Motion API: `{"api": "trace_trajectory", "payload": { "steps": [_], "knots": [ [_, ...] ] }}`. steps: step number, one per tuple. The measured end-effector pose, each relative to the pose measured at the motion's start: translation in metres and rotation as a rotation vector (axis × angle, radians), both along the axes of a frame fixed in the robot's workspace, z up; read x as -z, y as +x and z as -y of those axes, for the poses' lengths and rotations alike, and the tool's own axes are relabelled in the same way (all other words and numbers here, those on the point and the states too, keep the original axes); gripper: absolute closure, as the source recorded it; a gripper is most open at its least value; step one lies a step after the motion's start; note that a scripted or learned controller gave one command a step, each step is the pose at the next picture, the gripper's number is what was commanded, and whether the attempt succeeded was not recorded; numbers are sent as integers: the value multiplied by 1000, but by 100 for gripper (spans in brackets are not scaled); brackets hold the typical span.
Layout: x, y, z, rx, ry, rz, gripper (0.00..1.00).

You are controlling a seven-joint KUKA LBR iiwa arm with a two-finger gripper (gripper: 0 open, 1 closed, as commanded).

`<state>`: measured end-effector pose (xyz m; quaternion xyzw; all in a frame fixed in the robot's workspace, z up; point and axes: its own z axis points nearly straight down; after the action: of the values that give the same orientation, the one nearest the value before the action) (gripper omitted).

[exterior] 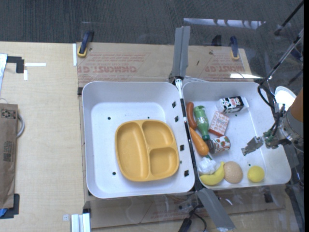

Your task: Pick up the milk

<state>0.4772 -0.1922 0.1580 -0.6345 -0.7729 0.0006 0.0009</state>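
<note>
Camera view has the milk (232, 104) lying near the right bin's (270, 180) back wall, well apart from the gripper (252, 146), which hangs over the bin's right side with its fingers spread and holding nothing.

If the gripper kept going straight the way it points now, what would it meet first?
Probably the small can: the gripper points left across the right bin, bare floor between. The milk lies farther back, off that line. Height unclear.
</note>
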Motion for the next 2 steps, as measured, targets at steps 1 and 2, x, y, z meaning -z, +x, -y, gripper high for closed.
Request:
{"api": "trace_trajectory", "payload": {
  "steps": [1,2],
  "knots": [
    [-46,143,-11,231,-2,3,0],
    [-6,55,-14,136,-1,0,0]
  ]
}}
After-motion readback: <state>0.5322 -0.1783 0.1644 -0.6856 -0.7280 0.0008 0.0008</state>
